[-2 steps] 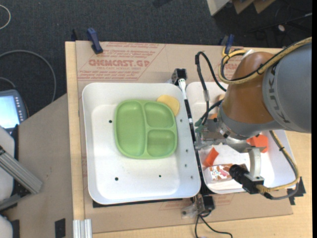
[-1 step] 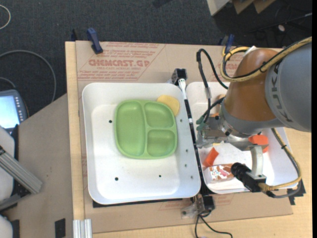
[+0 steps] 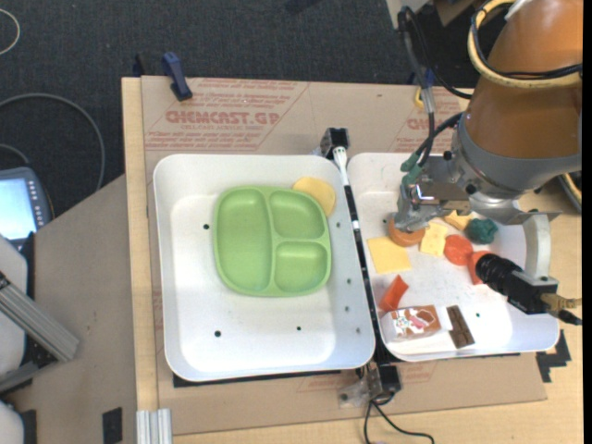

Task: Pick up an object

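The grey and orange arm (image 3: 523, 91) hangs over the right bin (image 3: 518, 336), its gripper (image 3: 412, 213) low at that bin's upper left part, just above a round tan piece (image 3: 403, 232); whether the claw is spread or pinching I cannot tell. The left bin (image 3: 180, 266) carries a green divided plate (image 3: 271, 240). This looks like the descent to grasp; next would be closing on the tan piece, then lifting clear of the yellow slice (image 3: 388, 255) nearby

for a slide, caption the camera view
KUKA arm's hand low over toy food in the right bin; green divided plate in the left bin.
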### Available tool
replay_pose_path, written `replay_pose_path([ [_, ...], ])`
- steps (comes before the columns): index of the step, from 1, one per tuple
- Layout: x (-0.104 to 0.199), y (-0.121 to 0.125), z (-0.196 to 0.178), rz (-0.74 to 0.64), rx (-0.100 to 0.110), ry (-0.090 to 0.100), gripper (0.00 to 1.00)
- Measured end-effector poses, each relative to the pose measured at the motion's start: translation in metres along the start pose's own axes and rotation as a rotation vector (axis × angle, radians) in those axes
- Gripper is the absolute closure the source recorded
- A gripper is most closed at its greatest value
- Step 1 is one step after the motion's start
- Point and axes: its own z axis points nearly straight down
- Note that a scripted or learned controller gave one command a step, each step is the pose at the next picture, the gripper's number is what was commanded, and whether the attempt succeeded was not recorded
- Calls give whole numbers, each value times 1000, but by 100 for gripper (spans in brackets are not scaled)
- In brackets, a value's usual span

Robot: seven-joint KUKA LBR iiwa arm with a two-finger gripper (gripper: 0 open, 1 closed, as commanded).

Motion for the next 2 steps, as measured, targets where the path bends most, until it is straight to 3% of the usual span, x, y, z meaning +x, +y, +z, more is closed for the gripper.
replay_pose_path([
  [1,0,-1,-3,2,14,-3,100],
  [2,0,0,-13,1,12,-4,100],
])
